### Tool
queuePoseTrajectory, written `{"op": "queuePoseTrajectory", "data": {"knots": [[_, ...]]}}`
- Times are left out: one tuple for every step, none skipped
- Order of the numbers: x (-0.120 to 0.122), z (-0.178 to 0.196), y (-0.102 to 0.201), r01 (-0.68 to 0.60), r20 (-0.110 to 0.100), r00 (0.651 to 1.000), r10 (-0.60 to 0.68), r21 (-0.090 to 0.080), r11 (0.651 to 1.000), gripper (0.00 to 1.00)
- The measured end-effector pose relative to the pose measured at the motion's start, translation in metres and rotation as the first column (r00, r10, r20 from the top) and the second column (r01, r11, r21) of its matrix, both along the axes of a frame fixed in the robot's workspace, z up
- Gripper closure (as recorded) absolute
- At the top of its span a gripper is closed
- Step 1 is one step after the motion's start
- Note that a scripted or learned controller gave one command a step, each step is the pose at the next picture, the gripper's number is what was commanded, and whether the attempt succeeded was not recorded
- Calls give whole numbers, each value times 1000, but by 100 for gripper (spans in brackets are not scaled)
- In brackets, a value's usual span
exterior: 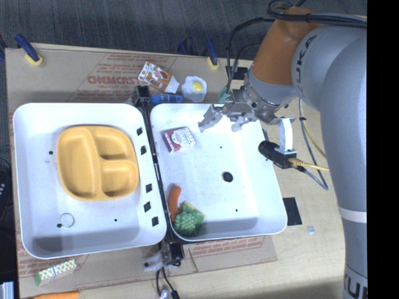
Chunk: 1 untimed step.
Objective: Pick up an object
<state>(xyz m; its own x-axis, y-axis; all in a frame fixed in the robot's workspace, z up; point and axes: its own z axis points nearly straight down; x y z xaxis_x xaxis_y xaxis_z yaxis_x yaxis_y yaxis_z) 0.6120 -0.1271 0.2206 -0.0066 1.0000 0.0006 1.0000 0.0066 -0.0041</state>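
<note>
Nearest the camera, on the table [299, 254] edge: a small green-white wrapped packet [56, 271] lies outside the left bin [31, 229], by its front corner. Right bin [268, 210], front-left corner: a green knobbly toy [188, 220] with an orange carrot-like piece [174, 196] touching it, both against the wall beside the divider. Mid right bin: a small dark spot [227, 177] on the floor, nothing near it. Left bin: a yellow compartment tray [98, 161] sits flat in the middle, apart from all walls. Further back in the right bin: a red-and-white packet [179, 138] lies flat, near the back-left corner, well apart from the toy and carrot. Gripper [225, 121] is over the back of the right bin, to the right of the packet and not touching it; the jaws stand apart, two light fingers [209, 119] splayed, nothing between them. Grey arm with orange band [280, 48] comes in from the right, cables trailing along the bin's right rim. Behind the bins on the cardboard: a blue object [165, 99] at the divider, a yellow-white round object [195, 88] just beside it, and a brown-white printed packet [153, 75] to the left.
</note>
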Motion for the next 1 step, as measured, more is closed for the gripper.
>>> {"op": "queuePoseTrajectory", "data": {"knots": [[39, -125, 19, -68, 9, 998, 68, -2, 998, 0]]}}
